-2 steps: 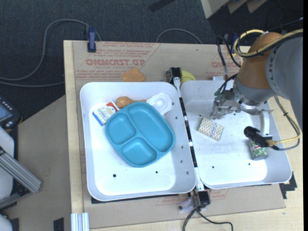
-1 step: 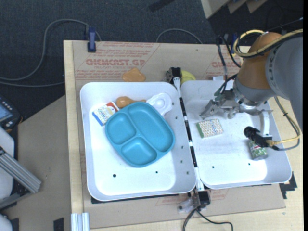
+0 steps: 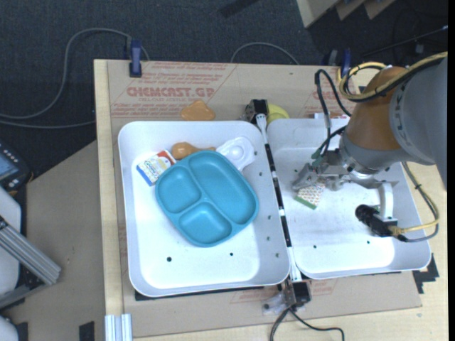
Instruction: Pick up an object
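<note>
Hovering low in the right bin (image 3: 334, 254), the gripper (image 3: 311, 183) meets a small green-edged card (image 3: 309, 195). Jaw state: cannot tell

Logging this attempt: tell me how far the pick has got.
Done: the gripper is down in the right bin, at a small patterned packet. In hand: nothing visibly lifted; the packet lies on the bin floor. Left: grasp and raise it.

Bench is brown board (image 3: 106, 190) with red lettering, blue clamps (image 3: 134, 57) on the far edge, cables (image 3: 57, 105) trailing left over dark carpet (image 3: 43, 20).
</note>
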